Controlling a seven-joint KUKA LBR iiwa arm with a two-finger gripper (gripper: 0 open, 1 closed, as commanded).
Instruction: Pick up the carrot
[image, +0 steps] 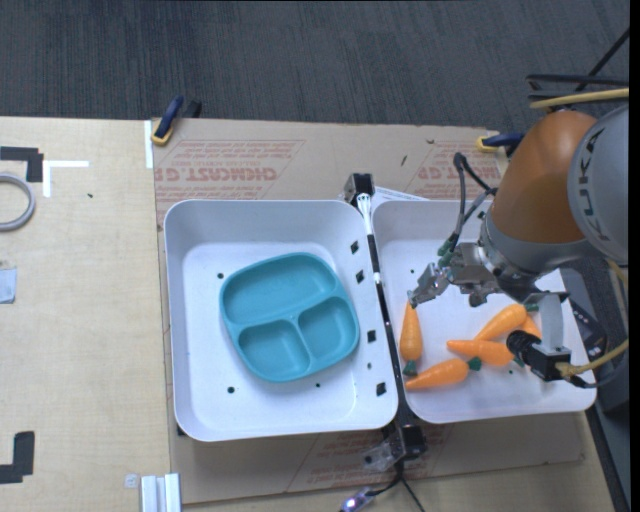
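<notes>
Four carrots lie in the right bin (420, 235). One carrot (410, 333) lies lengthwise just beside the bin's left wall, tip toward the far edge. A second (438, 376) lies at the near left corner, slanting along the near edge. A third (480, 351) lies across the middle, its green end touching the second one's. A fourth (503, 321) slants up toward the right edge, partly under the arm (545, 180).

The pincer (428, 288) hangs just above the first carrot's tip, on its far side, close but apart from it. Its fingers look spread a little, with nothing between them; no carrot is grasped.

The left bin (190, 300) holds one teal plate (289, 316) with three compartments, set near the bin's middle. The two bins touch along their shared edge, where black clips (360, 186) hold them at the far and near ends.

Both bins sit on a cardboard sheet (230, 165) printed in red; the lettering shows upside down and mirrored, and I can't read it for sure. On the arm's grey housing, at the right edge, the letters "KUK" are legible. A blue and yellow clamp (172, 117) grips the sheet's far left corner, and one more (497, 143) sits at the far right corner beside the arm.
</notes>
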